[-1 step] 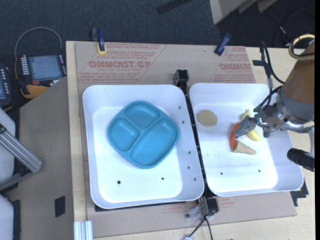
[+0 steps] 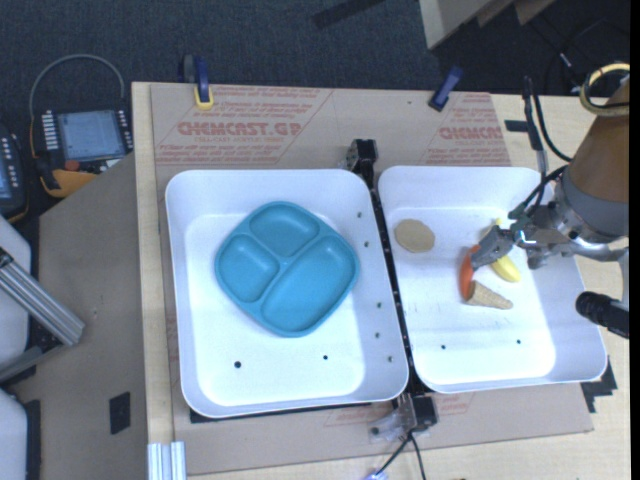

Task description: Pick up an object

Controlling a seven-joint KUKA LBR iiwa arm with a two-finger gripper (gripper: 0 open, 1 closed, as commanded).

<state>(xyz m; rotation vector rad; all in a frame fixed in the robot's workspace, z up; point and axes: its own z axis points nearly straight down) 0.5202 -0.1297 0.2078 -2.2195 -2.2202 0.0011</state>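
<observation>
pincer (image 2: pixel 497 249) over yellow item (image 2: pixel 507 269) in right bin (image 2: pixel 440 368).

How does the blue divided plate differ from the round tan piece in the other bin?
The blue plate lies in the left bin; the tan piece lies in the right bin. The blue plate is far larger than the tan piece. The blue plate is split into three compartments, while the tan piece is a plain disc. Both lie flat, apart from the gripper.
</observation>
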